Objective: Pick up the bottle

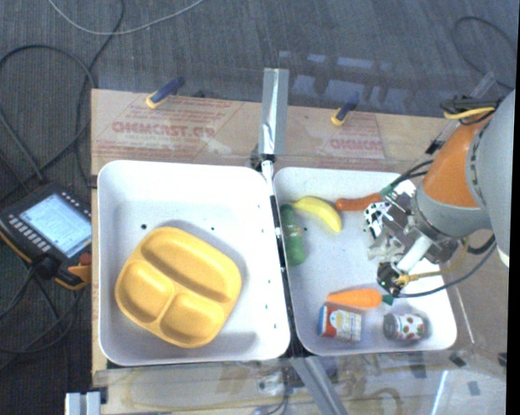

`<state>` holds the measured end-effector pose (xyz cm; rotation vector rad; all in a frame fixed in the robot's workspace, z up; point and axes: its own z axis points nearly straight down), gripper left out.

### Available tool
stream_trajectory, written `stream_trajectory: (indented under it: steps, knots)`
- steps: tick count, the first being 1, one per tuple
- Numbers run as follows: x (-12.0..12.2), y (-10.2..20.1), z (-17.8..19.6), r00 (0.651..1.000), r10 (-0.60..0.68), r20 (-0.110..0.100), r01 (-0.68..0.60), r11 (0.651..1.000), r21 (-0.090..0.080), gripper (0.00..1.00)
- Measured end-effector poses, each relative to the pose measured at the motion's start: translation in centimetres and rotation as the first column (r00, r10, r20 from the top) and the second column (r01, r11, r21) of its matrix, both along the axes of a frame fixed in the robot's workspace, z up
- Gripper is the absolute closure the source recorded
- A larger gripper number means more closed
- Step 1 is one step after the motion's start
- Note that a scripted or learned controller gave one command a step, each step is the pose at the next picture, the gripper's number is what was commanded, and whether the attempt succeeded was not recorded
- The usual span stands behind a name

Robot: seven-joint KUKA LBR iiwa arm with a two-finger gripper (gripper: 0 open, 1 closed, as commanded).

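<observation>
One green bottle (292, 234) is lying against the right bin's (447, 337) left wall. The worktop (186, 132) is showing printed cardboard; cables are trailing across dark carpet (79, 34).

Faint red printed lettering on the cardboard sheet (203, 128) behind the bins, two patches: left one above the left bin reads roughly "CHEMCAST", letters washed out, second smaller line under it illegible. Right patch (352, 144) above the right bin, same red print, too faint to read. Small carton (339, 323) in the right bin has a red-and-white label, text too small. Can (405, 327) beside it has a dark label with light marks, not readable. Handheld controller (48, 229) at far left, lit screen shows content, nothing legible. No numbers or signs readable elsewhere.
</observation>
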<state>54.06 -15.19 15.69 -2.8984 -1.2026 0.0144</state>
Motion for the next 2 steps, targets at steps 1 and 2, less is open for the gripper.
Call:
stream_trajectory:
  steps: [1, 2]
  knots:
    - [-4.7, -6.1, 2.8, 0.978, -0.208, 0.001, 0.208, 0.978, -0.004, 1.00]
    - [0.6, -7.2, 7.1, 0.989, -0.146, 0.001, 0.146, 0.989, -0.003, 1.00]
